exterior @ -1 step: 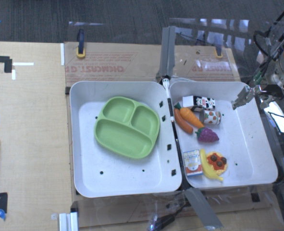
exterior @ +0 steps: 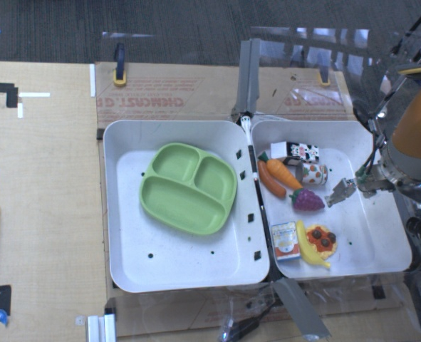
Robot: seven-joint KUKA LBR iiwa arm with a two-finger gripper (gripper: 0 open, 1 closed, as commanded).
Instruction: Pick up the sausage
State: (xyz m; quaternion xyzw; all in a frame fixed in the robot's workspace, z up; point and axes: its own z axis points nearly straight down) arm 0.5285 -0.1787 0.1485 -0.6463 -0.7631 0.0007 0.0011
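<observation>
- Over by the right bin [exterior: 381, 258], nothing is lifted yet: the sausage [exterior: 271, 180], reddish-brown and slim, lies on the bin floor against the divider side, just beside the carrot [exterior: 286, 173].
- Gripper [exterior: 340, 193] hangs low over that bin's middle, on the far side of the carrot from the sausage and apart from it, with the grapes [exterior: 308, 200] just beside it.
- Its fingers look a little spread with nothing between them, though they are small and I would not swear to it.
- Left to do, by my reckoning: come across over the sausage, drop, close, lift. That is nearly the whole job.
- Carrot touching the sausage could get caught in the same pinch; a tight spot.
- Around the sausage in the same bin: a black-and-white box [exterior: 295, 150] and a small can [exterior: 314, 173] toward the bin's back, a carton [exterior: 286, 240] toward the front, and a banana [exterior: 313, 251] with a pizza slice [exterior: 323, 238] on it further along the front.
- Left bin [exterior: 125, 262] holds a green divided plate [exterior: 189, 188].
- Bins sit on brown cardboard [exterior: 174, 91] clamped at the back, on a pale wooden bench [exterior: 39, 191]; dark carpet [exterior: 196, 13] lies beyond.
</observation>
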